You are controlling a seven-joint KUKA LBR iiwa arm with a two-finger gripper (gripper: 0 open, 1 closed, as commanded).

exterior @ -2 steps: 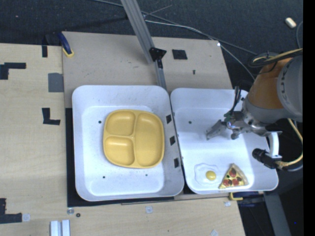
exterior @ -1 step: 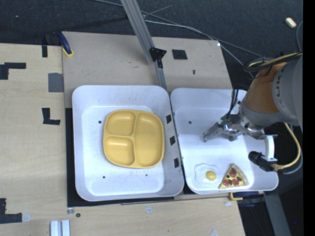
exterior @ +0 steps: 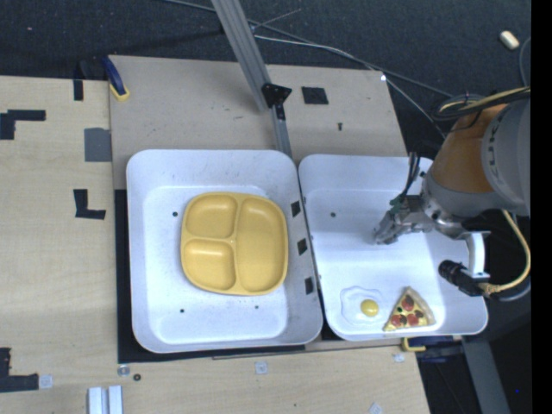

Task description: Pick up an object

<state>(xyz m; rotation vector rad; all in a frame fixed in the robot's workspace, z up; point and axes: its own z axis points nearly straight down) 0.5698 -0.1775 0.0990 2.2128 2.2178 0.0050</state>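
Gripper: the gripper point(exterior: 385, 231) hangs low over the right bin point(exterior: 345, 175), near its middle; from where I stand I cannot tell how it is set, and nothing shows in it.
Targets: a fried egg toy point(exterior: 362, 304) and a pizza slice toy point(exterior: 409, 310) lie side by side along the right bin's near edge.
Key relation: the egg sits at about 7 o'clock from the gripper, the pizza slice at about 5 o'clock, both near but apart from it; the slice's long axis runs roughly 12 to 6.
Left bin: a yellow divided plate point(exterior: 234, 243) rests in the left bin point(exterior: 147, 231), well off at 9 o'clock.
Judgement: the egg or the slice looks the likelier pick.
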